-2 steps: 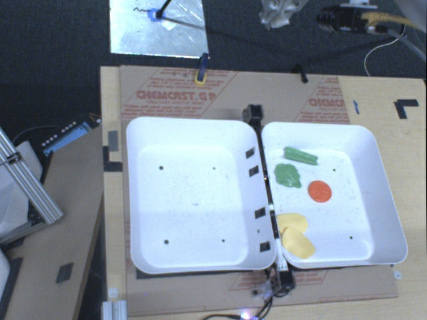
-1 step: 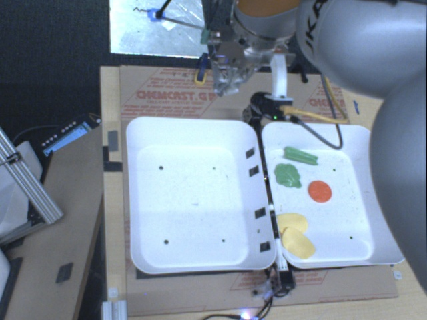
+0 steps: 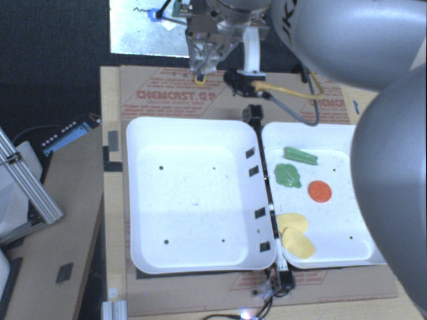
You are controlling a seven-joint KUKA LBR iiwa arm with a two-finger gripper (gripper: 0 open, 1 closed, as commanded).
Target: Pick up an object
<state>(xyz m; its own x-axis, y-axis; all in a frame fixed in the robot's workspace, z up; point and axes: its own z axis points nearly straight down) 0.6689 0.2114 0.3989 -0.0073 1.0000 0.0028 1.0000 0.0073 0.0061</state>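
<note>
Nearest, yellow pieces (image 3: 294, 235) are seen in the right bin (image 3: 360, 255), then an orange disc (image 3: 320, 191) and green pieces (image 3: 291, 169). Beyond, the gripper (image 3: 202, 69) is raised; jaw state cannot be told. Nothing is grasped yet; descent over an object is judged next.

white bins (image 3: 193, 145), orange disc (image 3: 320, 191), yellow pieces (image 3: 294, 235)

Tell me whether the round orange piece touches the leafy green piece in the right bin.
Apart. The camera view shows white bin floor between the round orange piece and the leafy green piece.
</note>
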